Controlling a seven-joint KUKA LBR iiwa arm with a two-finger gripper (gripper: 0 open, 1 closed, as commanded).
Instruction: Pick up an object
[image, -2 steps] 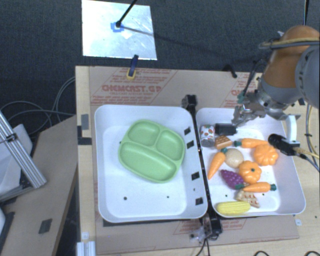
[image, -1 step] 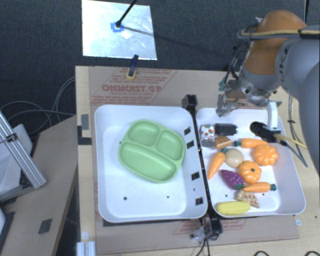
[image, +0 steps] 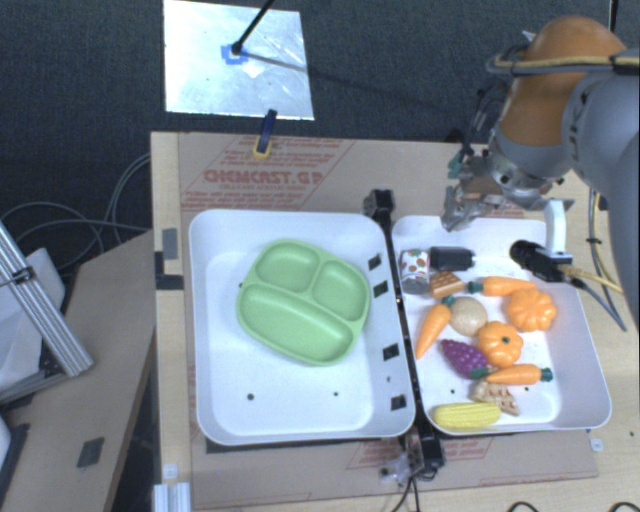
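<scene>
Camera view: gripper (image: 466, 207) just above can (image: 415, 265)

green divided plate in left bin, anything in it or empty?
Empty. All three compartments of the green plate show bare green; the toy food lies in the right bin.

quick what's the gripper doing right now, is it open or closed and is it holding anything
Gripper: above the far edge of the right shallow white bin; nothing visible between its fingers; open or closed cannot be told.

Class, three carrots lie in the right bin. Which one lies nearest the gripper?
The carrot at the top, lying level just above the pumpkins, is nearest the gripper. The carrot by the divider and the carrot lower down lie farther off.
</scene>
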